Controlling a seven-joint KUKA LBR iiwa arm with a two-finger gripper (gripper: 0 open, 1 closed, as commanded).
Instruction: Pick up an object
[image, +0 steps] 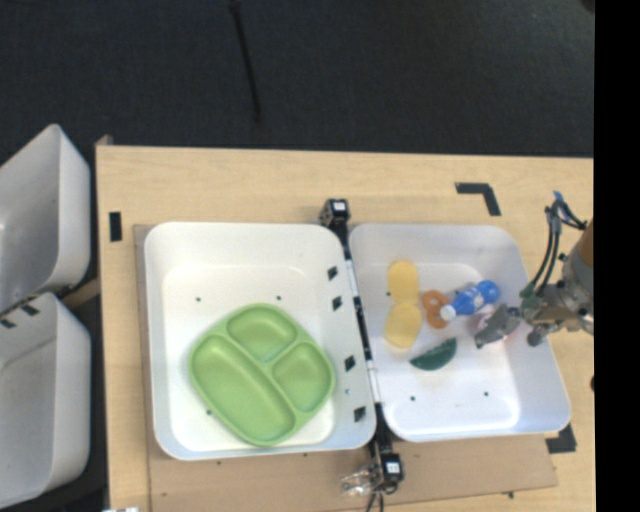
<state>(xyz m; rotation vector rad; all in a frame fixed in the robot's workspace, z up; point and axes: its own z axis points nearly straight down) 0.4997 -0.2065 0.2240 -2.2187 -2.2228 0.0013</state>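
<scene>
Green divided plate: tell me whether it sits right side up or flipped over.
Right side up. The green divided plate shows three hollow compartments facing the camera, lying flat in the left bin.

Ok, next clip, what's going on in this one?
A robot arm reaches in from the right over the right-hand bin, with its gripper low near a small cluster of toys: a yellow peanut-shaped piece, an orange ring, a blue bottle-like toy and a dark green wedge. Nothing visibly sits in the gripper, so no pick yet. The left bin holds a green divided plate, untouched.
</scene>
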